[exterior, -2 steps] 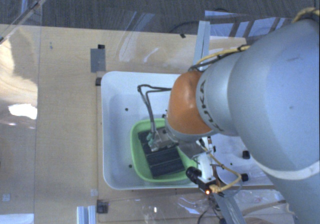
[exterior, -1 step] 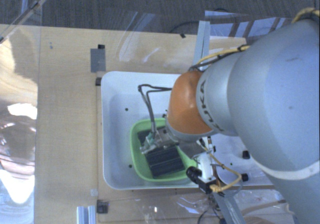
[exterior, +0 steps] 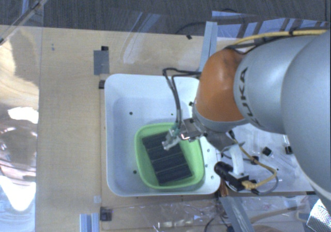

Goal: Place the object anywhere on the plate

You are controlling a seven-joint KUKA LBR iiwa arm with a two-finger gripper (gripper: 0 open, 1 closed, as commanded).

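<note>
you are looking down on a white bin [exterior: 116, 138] set on a light wooden bench [exterior: 67, 122], and inside it, toward the near right corner, sits a green plate [exterior: 142, 145] with rounded corners and a raised rim. a dark, ribbed rectangular object [exterior: 165, 161] lies flat on that plate, running at a slant from the plate's upper left toward its lower right, and it covers most of the plate's floor; its edges sit inside the green rim. the arm [exterior: 269, 86] comes in from the right, its grey body and orange band [exterior: 220, 91] filling the upper right of the view and hiding the far right part of the bin. the gripper [exterior: 173, 140] hangs low over the upper end of the dark object, near the plate's upper right rim, and looks to be touching or just above the object's surface. you cannot tell from this angle how the claw stands, since the tip is small and partly hidden by the wrist above it. a black cable [exterior: 173, 91] loops from the wrist down to the gripper. a second bin [exterior: 274, 158] lies mostly under the arm on the right, with yellow and black wires across it.
</note>
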